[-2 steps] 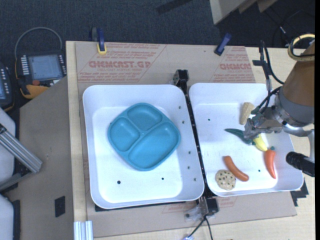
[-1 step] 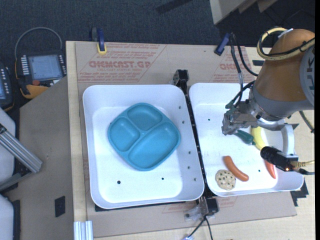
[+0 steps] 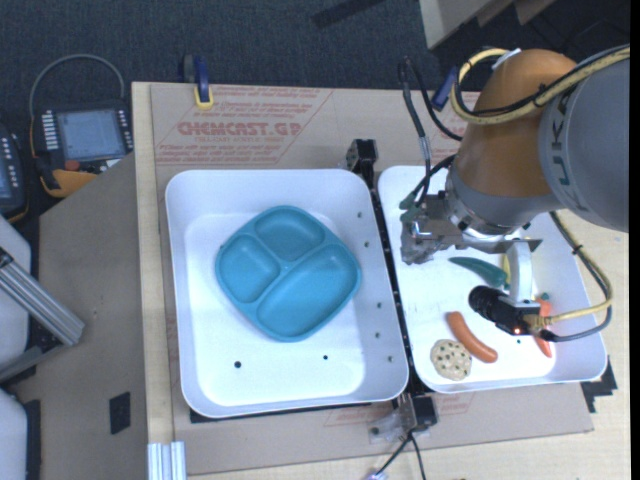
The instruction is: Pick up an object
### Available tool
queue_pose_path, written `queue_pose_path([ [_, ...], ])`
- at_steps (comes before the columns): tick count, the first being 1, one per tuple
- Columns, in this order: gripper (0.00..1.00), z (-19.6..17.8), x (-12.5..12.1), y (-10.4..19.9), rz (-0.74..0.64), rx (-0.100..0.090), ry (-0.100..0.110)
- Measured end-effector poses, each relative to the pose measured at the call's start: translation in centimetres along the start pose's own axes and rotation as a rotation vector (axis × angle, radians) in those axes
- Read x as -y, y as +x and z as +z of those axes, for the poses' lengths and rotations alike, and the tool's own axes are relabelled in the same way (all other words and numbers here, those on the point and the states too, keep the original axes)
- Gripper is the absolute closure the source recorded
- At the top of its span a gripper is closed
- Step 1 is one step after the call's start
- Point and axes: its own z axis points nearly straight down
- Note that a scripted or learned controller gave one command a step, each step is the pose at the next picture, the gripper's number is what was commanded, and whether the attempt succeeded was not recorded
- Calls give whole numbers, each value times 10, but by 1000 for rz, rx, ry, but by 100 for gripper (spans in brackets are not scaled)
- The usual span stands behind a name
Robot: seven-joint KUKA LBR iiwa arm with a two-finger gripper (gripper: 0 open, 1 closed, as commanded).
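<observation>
The right bin (image 3: pixel 428 308) holds a round chocolate-chip cookie (image 3: pixel 451 359) near its front edge. An orange-red sausage (image 3: pixel 471 336) lies just beside and behind the cookie. A slim teal object (image 3: pixel 483 266) lies farther back, partly under the arm. A small orange-red piece (image 3: pixel 545 344) rests near the bin's right side. My gripper (image 3: pixel 422 242) hangs low over the back left part of this bin, left of the teal object and well behind the cookie. Nothing shows in its grasp.
The left bin (image 3: pixel 200 238) carries a blue divided plate (image 3: pixel 288 271) in its middle. A black clamp (image 3: pixel 361 155) sits at the back between the two bins. The arm's orange-banded body (image 3: pixel 515 138) covers the back right of the right bin.
</observation>
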Motion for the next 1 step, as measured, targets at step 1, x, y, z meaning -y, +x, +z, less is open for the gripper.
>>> queue_pose_path([
  [1, 100, 9, -15, 55, -5, -1, 0],
])
